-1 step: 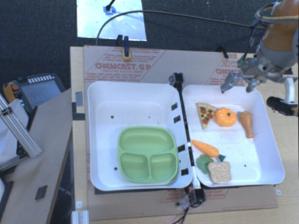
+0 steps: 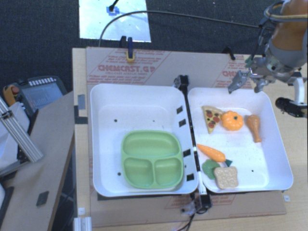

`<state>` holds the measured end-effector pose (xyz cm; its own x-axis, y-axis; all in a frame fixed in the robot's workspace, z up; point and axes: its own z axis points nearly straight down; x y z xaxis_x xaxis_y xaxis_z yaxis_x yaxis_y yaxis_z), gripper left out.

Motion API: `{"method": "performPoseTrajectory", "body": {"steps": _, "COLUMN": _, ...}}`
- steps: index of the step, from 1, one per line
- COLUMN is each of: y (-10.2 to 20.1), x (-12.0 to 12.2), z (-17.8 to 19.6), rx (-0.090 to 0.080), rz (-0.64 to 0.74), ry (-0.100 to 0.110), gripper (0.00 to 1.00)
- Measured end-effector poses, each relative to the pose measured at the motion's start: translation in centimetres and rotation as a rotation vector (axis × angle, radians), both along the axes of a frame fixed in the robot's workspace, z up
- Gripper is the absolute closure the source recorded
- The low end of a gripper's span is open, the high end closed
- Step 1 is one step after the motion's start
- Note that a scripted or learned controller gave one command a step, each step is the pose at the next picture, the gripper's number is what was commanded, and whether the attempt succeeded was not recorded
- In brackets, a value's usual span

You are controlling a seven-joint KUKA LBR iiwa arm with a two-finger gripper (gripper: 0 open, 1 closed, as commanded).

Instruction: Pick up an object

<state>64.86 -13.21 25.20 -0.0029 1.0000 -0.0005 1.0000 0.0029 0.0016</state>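
Tool: the tool [image 2: 248,81] hangs above the far edge of the right bin [image 2: 276,177], with its two fingers [image 2: 236,84] apart and nothing between them.
Arm: the grey arm [image 2: 288,32] with the orange band comes in from the upper right corner.
Right bin: a pizza slice [image 2: 211,118], an orange pumpkin [image 2: 232,121] and a chicken drumstick [image 2: 254,127] lie in the far half, near the tool but below it.
Near half: a carrot [image 2: 211,152], a green leaf piece [image 2: 210,168] and a slice of bread [image 2: 226,177] lie close together.
Left bin: the left bin [image 2: 106,109] holds a green divided plate [image 2: 152,159] with three compartments.
Surface: both bins stand side by side on a brown board [image 2: 159,66].
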Motion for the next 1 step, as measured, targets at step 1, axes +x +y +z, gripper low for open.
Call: {"method": "performPoseTrajectory", "body": {"steps": 1, "y": -0.05, "x": -1.00, "z": -5.27, "rx": 0.000, "rz": -0.002, "ry": 0.003, "gripper": 0.00}}
